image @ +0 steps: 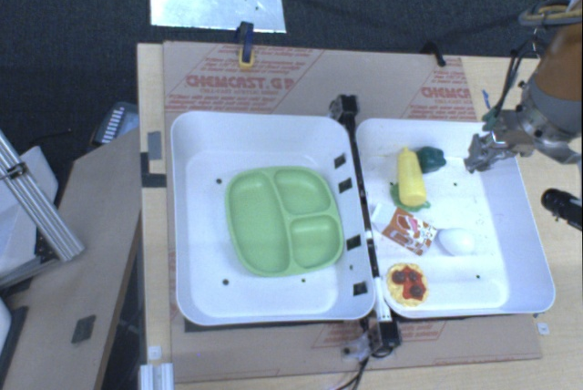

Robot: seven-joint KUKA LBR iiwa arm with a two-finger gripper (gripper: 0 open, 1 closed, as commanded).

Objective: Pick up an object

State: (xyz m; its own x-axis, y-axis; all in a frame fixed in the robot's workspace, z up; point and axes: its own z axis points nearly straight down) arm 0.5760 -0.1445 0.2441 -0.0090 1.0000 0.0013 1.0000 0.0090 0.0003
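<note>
Gripper point(481, 151) hovers over the upper right of the right bin point(519, 224), arm point(557, 97) coming in from the right edge. Jaws: you can't tell from this slant whether they're spread or pressed together, and nothing shows between them. So nothing is picked yet.

Candidates all sit in the right bin's left half:
- corn point(411, 177), yellow, lying roughly upright in frame, touching a dark green lump point(430, 159) at its top right.
- packet point(409, 230), red and white, flat, just below the corn.
- egg point(456, 241), white, touching or nearly touching the packet's right side; low contrast on the white floor.
- small pizza-like disc point(407, 283), flat, near the bottom left corner, close to the divider point(360, 215).

Left bin point(191, 197) holds a green tray point(278, 221).

Judgement: go for the corn. It's nearest the gripper, chunky, and stands proud of the floor. Turn the jaws to close across its short axis, centre over the middle of it, and come straight down. Keep clear of the green lump, or you'll likely nudge both. Skip the packet and disc; flat things probably slip. The egg would likely roll away.
</note>
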